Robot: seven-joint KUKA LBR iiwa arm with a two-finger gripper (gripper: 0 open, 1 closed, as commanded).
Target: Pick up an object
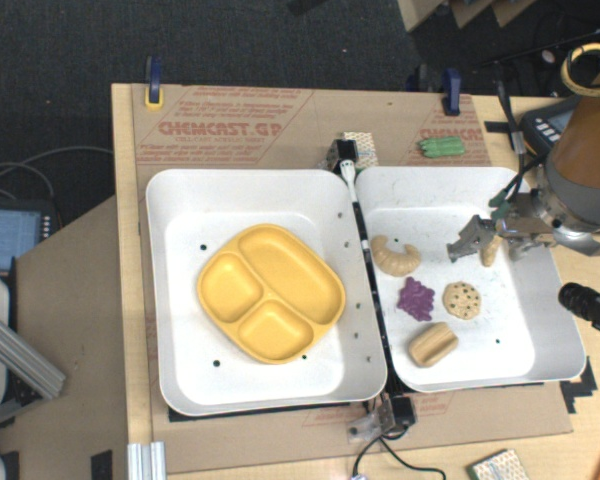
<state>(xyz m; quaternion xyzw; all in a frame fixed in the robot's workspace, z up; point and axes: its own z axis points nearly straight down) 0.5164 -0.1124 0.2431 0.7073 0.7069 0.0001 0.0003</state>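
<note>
Croissant (pixel 395 258), tan and curved: lies in the right bin (pixel 520 368) close to that bin's left wall, in the upper half. Nearest of the loose items to the divide between the two bins.

Gripper (pixel 485 240): down inside the right bin, toward its upper right, reaching in from the right edge. Dark fingers spread apart; a small pale tan piece shows near the right-hand finger, but whether it is pinched cannot be told. Croissant sits to the gripper's left, apart from it, with bare white floor between.

Other items in the right bin:
- Purple grape cluster (pixel 415 299), just below the croissant, toward the bin's middle.
- Cookie (pixel 463 300), round with dark chips, right beside the grapes, below the gripper.
- Bread roll (pixel 433 344), tan and oblong, near the bin's lower edge, below grapes and cookie.

Left bin (pixel 170 268): holds a yellow divided plate (pixel 270 293) with three compartments, lying roughly centred and turned at an angle.

Bench (pixel 230 128): brown board under both bins with red printed lettering. A small green object (pixel 441 147) rests on the board beyond the right bin's far edge. Blue clamps at the far edge of the board.
</note>
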